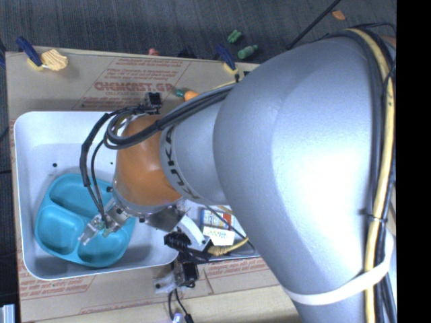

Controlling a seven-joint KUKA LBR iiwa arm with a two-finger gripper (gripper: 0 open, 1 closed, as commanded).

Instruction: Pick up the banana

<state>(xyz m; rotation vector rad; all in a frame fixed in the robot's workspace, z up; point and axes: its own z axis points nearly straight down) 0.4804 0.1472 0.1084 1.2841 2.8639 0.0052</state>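
Note:
My gripper (96,232) hangs low in the left white bin (34,133), over the right front hollow of a blue divided dish (60,221). Whether it touches the dish I cannot tell. The dish lies at the bin's front left. My orange wrist band (138,167) and the wide grey arm (289,160) cover the right part of this bin and nearly all of the bin beside it. Whatever lies under the arm is hidden.
A printed packet (217,226) peeks out from under the arm in the right bin. Cardboard (128,79) lies behind the bins, held by blue clamps (29,50). A small orange thing (190,94) shows at the arm's edge. Green bits (241,43) lie on the floor beyond.

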